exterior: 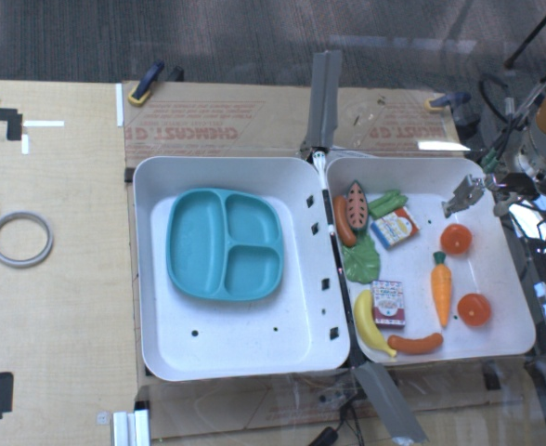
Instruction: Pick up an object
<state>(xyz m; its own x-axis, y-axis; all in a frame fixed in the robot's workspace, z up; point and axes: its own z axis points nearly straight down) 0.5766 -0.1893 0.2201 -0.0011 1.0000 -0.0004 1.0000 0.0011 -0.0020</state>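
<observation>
Bench [50, 342]: tan top, 2 shallow white bins side by side, brown cardboard under and behind them.

Left bin [162, 342]: holds 1 teal divided plate [225, 244] with 3 compartments, sitting left of centre and clear of the walls.

Right bin [510, 337]: holds all the toy food, so every pick candidate is here.

Arm: enters at the right edge, mostly out of frame. Gripper [462, 196] hangs over the upper right corner of the right bin, just above and right of the nearer tomato. Nothing between the fingers. Too small and dark to read the finger gap, so I cannot tell wide or narrow.

Contents of the right bin, big to small:
- banana [368, 326], yellow, curved along the lower left, touching the small carton.
- carrot [441, 289], orange with green top, upright in the view, centre right.
- green leafy piece [362, 260], against the left wall.
- sausage [416, 344], lying along the front edge, just beside the banana tip.
- hot dog [344, 221], along the left wall, next to the watermelon slice [357, 208].
- small carton [388, 304], red and white, lower centre.
- blue and white packet [394, 229], tilted, upper centre, with a green pepper [387, 202] just above it.
- 2 tomatoes: 1 upper right [456, 240], 1 lower right [474, 309], well apart, carrot between them.

Outside the bins: tape roll [19, 239] on the bench at far left, blue and yellow clamp [147, 83] at the cardboard's back edge.
</observation>
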